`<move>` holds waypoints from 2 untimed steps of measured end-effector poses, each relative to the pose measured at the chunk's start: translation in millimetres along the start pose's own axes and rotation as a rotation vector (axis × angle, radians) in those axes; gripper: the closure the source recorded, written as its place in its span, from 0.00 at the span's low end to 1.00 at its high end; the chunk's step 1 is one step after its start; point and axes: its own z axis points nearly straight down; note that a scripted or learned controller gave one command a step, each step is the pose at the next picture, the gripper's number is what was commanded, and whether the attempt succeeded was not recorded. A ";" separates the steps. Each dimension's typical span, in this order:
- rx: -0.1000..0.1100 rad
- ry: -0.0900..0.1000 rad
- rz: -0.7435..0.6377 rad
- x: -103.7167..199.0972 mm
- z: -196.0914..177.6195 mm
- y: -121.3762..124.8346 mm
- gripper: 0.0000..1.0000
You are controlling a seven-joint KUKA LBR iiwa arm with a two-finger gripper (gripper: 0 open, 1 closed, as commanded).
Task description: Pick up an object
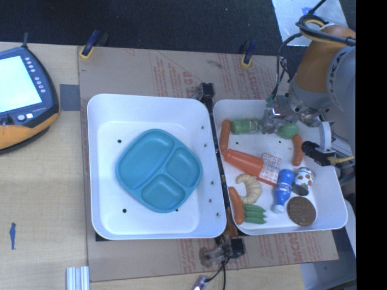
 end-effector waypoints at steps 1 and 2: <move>0.004 0.001 -0.002 56.6 14.1 1.2 0.00; 0.001 0.000 0.000 52.6 13.5 2.2 0.00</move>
